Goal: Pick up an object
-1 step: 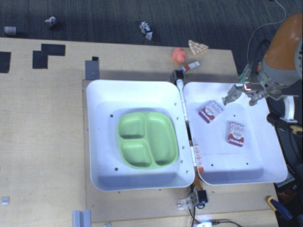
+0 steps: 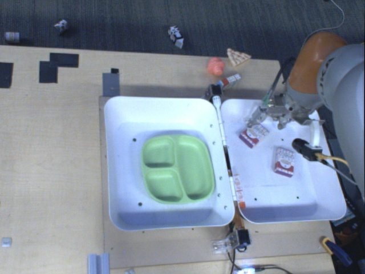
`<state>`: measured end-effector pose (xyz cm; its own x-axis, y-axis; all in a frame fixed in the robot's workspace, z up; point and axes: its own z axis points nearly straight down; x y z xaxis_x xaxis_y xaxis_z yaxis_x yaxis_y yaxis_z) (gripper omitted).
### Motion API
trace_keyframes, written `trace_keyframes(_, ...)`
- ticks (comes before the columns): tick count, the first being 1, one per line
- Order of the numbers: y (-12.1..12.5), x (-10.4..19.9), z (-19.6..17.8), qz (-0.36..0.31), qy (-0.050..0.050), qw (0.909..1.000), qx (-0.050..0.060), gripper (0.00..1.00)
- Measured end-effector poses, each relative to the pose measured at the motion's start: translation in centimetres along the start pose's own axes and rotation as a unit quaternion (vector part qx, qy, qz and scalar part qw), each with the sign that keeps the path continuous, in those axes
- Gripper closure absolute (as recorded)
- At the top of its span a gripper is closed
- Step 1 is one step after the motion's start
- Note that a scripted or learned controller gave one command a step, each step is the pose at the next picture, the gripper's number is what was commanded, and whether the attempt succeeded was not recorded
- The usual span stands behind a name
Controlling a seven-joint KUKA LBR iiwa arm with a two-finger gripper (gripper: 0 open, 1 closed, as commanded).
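Where the arm comes in from the right, most of its grey bulk is cut off by the edge of the view, and only the orange band and the wrist below it can be followed. It bends down over the far end of the right bin, the wrist tilted towards the middle of the bench. The gripper hangs low just above the bin floor, and its metal parts blur together from here, so I cannot tell whether it is released or clenched; nothing is visibly held in it.

Just beside its tip lies a small red-and-white packet, flat on the bin floor and turned at a slant. A second packet of the same sort lies nearer the bin's middle, apart from the first. Their print is too small to read.

Next door, the left bin holds a green divided tray. Beyond the bins, a pinkish ball and a wedge-shaped toy sit on the bench edge.
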<state>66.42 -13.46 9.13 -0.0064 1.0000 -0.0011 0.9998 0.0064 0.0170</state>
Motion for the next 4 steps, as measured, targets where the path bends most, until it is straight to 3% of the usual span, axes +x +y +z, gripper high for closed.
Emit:
trace_keyframes(1, 0.3, 0.1, -1.3, -0.002, 0.001, 1.0, -0.003, 1.0)
trace_keyframes(2, -4.3, -6.8, -8.3, 0.002, -0.001, 1.0, 0.005, 1.0)
trace_keyframes(3, 0.8, -0.9, -11.5, 0.0, 0.001, 1.0, 0.005, 1.0)
trace_keyframes(4, 0.9, 5.7, -15.2, -0.001, 0.001, 1.0, 0.005, 1.0)
